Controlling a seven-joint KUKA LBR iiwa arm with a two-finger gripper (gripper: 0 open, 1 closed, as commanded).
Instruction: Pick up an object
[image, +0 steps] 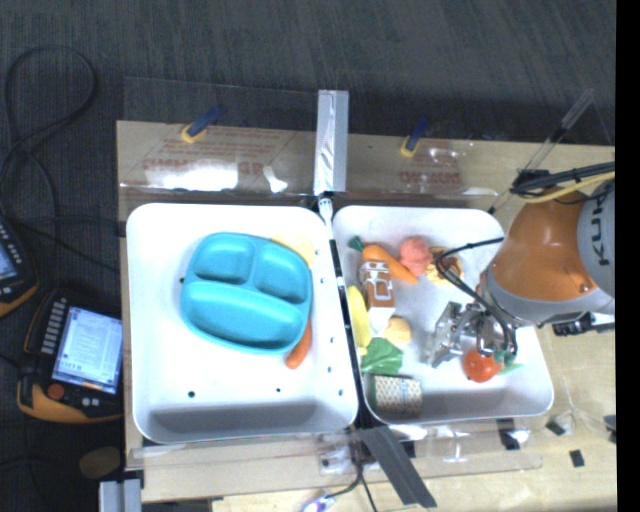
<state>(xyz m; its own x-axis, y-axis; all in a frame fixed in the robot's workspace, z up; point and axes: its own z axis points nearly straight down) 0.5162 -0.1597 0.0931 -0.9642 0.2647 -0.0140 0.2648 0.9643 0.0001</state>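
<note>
Camera view, right bin: claw down inside, near front-right; finger state can't tell, nothing seen between them. Red tomato-like obj just right-front of claw, contact unclear. Carrot, pink obj behind claw; green leafy obj to its left. Left bin: blue divided tray, well left of claw

The two white bins look like smooth plastic with a soft shine. The blue tray is glossy plastic. The bench seems pale matt wood. The pincer is bare shiny metal.
</note>
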